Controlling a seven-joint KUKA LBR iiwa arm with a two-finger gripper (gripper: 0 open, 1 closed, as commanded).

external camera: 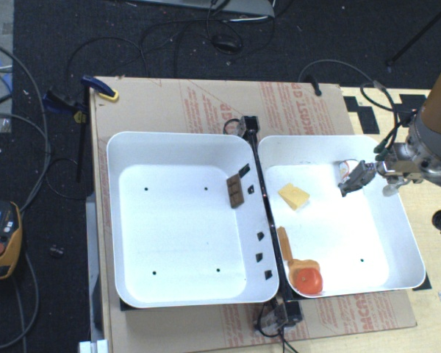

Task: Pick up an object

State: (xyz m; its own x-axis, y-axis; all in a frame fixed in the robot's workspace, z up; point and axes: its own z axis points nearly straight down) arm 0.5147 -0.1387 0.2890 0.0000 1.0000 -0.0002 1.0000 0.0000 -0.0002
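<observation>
Two shallow white bins side by side on the cardboard-topped counter, left bin and right bin, split by a dark divider. Taking the divider as landmark: just right of it, in the upper part of the right bin, a yellow sponge-like block, lying flat and apart from everything else. Further down, close against the divider at the right bin's near corner, a red tomato-like ball touching an orange wooden-looking handle piece that runs up along the divider. Just left of the divider, on the left bin's inner wall, a small brown chocolate-bar-like piece. Well right of the divider, above the right bin's upper right part, the tool, dark and slanted toward the yellow block but clearly apart from it; nothing seen between its fingers, and whether spread or pressed together cannot be told. Behind it, the grey arm coming in from the right.
</observation>
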